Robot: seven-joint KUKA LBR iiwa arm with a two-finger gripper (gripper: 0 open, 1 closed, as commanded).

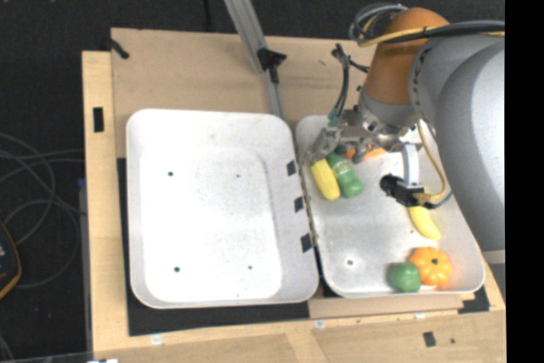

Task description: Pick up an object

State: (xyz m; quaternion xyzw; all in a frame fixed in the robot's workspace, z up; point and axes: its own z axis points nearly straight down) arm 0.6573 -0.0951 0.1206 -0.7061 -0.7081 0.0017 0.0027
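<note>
My gripper (338, 142) hangs over the far left part of the right bin (370, 246), below the orange wrist band. Just under and in front of it lie a yellow object (325, 180) and a green object (348, 179), side by side and touching each other. Whether the gripper touches them is not clear from this view. A yellow banana-like piece (424, 222) lies further right. An orange pumpkin-shaped object (433, 265) and a green round object (405, 276) sit together at the bin's near right corner.
The left bin (212, 208) stands beside the right one, with black clips along the shared edge. A grey metal strut (242, 8) slants down to the bench behind the bins. The arm's grey body covers the right bin's far right side.
</note>
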